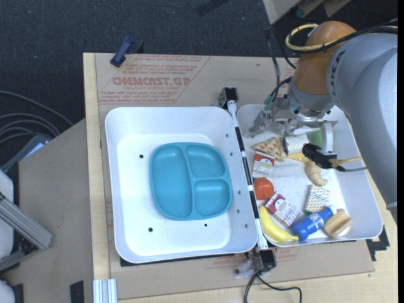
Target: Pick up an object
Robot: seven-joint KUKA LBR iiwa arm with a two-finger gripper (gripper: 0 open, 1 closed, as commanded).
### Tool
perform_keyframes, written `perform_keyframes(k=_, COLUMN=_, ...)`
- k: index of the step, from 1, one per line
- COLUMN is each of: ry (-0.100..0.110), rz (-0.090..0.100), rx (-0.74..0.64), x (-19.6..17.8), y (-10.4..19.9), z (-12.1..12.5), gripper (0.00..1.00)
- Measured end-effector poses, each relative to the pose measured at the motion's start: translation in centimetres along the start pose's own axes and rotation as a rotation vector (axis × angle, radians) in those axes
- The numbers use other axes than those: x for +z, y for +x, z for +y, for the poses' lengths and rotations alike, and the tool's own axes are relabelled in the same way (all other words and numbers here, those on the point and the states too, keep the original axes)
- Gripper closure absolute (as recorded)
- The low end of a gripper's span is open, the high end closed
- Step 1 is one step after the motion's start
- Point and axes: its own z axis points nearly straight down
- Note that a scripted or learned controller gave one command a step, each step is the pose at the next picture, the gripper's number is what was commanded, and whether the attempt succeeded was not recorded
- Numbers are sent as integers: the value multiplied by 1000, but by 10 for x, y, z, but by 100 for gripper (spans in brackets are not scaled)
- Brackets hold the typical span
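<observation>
The right bin point(369, 197) holds several small items. Among them are a triangular sandwich piece point(270, 148), a red and white packet point(262, 166), a red tomato-like ball point(263, 187), a banana point(275, 228), a blue bottle point(312, 223), a cracker point(317, 199) and a bread roll point(339, 222). My gripper point(279, 122) hangs low over the far left part of this bin, just beyond the sandwich piece. I see nothing held in it.
A blue divided plate point(189, 180) lies in the left bin point(126, 131). A black clip point(228, 96) sits at the far end of the wall between the bins. The grey arm point(372, 81) covers the right bin's far right side. Cardboard point(151, 77) lies under the bins.
</observation>
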Motion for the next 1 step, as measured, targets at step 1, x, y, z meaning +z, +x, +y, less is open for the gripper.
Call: perform_keyframes(k=1, ry=-1, rz=-1, rx=1, x=0, y=-5, z=0, gripper=0)
